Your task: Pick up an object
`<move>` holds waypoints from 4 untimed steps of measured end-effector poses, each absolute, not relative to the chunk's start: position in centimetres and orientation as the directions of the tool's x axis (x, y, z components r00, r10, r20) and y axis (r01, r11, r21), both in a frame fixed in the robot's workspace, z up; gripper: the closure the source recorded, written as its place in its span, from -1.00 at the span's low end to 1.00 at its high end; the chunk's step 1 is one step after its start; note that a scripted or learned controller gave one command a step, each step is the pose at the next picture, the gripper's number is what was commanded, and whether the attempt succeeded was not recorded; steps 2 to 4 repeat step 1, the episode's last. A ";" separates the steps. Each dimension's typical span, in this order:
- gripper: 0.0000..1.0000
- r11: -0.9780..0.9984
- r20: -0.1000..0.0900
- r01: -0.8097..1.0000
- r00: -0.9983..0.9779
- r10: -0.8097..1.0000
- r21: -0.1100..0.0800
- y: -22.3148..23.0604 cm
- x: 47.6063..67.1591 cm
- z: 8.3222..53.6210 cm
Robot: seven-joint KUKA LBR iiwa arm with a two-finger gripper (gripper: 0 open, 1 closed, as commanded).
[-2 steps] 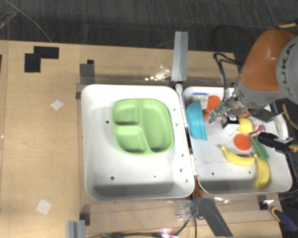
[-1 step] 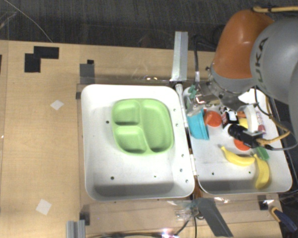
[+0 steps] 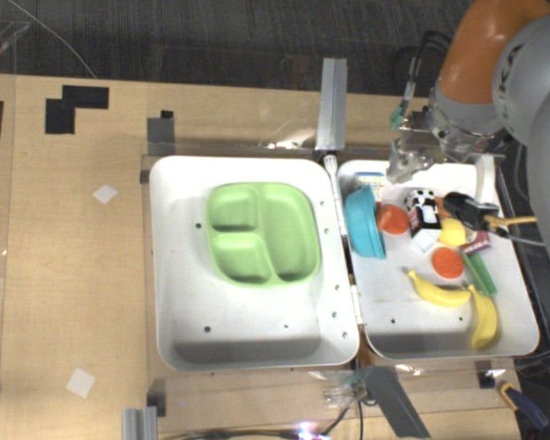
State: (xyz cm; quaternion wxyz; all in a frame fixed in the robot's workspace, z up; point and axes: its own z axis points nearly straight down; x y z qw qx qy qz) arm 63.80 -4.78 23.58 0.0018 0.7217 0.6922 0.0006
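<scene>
I see the metal two-finger gripper (image 3: 405, 166) hanging over the right white bin's (image 3: 522, 333) far edge; how wide it stands I cannot tell. The nearest pick, a small round red object (image 3: 393, 219), lies just nearward, beside the tilted blue plastic dish (image 3: 363, 222).

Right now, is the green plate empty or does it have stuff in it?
Empty. The green plate lies flat in the left bin, and all three sections show bare green.

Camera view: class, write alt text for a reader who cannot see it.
A grey arm's gripper hangs over the back of the right white bin, which holds a yellow banana, orange round pieces and a blue oval dish. The left white bin holds a green three-compartment plastic tray.
</scene>
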 end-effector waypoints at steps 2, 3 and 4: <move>1.00 0.108 -0.003 0.994 -0.108 0.994 0.001 -13.4 61.6 19.5; 1.00 0.108 -0.003 0.994 -0.108 0.994 0.001 -13.4 61.6 19.5; 1.00 0.108 -0.003 0.994 -0.108 0.994 0.001 -13.4 61.6 19.5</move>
